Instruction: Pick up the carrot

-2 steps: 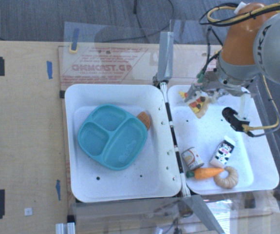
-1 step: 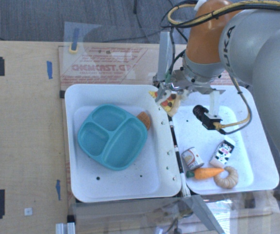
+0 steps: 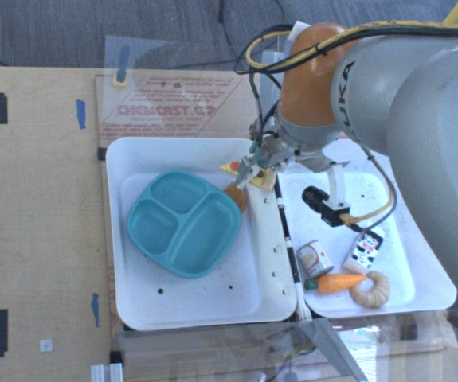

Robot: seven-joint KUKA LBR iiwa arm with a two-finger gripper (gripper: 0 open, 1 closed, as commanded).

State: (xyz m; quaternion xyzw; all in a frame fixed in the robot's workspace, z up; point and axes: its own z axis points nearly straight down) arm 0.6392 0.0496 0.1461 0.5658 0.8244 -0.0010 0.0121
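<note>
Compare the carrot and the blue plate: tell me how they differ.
The carrot is orange, slim and tapered; the blue plate is teal, broad, flat and split into three compartments. The carrot is far smaller than the plate. The carrot lies in the right bin, close to a small can and a tan ring; the plate sits in the left bin. Both rest on the white bin floors, apart from the hand.

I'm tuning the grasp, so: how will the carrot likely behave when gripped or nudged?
The carrot looks like a smooth, tapered toy, so it is probably stiff and light, and may slip toward its thin end. Being round and lying on its side, it could roll if nudged. It lies close against the can and the ring, which may crowd the gripper.
</note>
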